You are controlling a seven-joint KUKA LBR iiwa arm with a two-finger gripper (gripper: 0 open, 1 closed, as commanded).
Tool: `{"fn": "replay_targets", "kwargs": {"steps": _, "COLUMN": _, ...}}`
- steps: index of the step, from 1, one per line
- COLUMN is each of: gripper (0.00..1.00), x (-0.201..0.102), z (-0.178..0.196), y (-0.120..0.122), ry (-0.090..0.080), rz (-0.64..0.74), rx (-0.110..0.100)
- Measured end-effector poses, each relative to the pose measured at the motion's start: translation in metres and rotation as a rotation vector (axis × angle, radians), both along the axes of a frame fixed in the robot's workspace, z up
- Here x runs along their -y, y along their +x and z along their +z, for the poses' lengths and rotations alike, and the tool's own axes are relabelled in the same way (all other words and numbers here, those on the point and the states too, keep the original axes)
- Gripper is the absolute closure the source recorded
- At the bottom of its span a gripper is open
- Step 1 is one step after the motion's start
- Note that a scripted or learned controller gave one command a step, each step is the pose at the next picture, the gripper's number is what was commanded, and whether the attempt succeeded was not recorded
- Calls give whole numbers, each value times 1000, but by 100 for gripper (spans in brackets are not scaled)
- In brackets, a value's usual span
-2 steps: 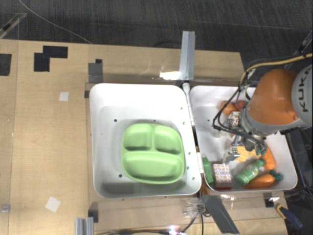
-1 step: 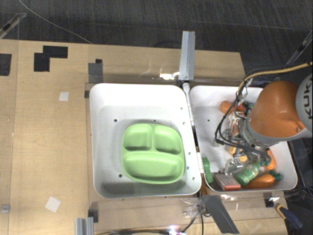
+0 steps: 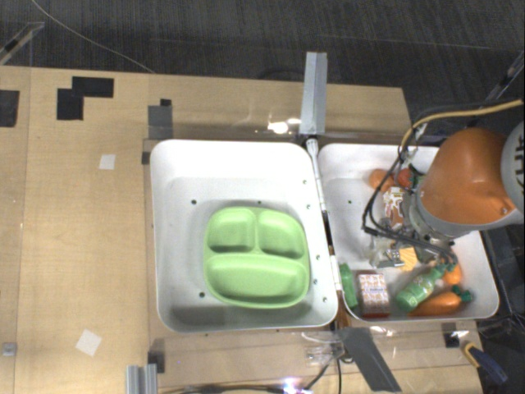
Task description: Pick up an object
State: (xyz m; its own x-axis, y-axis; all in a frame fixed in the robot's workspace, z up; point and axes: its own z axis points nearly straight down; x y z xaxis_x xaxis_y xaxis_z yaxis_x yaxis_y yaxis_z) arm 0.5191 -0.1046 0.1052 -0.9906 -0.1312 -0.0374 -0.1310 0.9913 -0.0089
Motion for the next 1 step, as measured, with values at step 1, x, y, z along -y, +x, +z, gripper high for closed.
{"fn": "replay_targets", "kwargs": {"steps": 1, "gripper": 100, "x": -34, "z": 153, "y": 38, "ry": 9, "rz": -205, "rx": -19}}
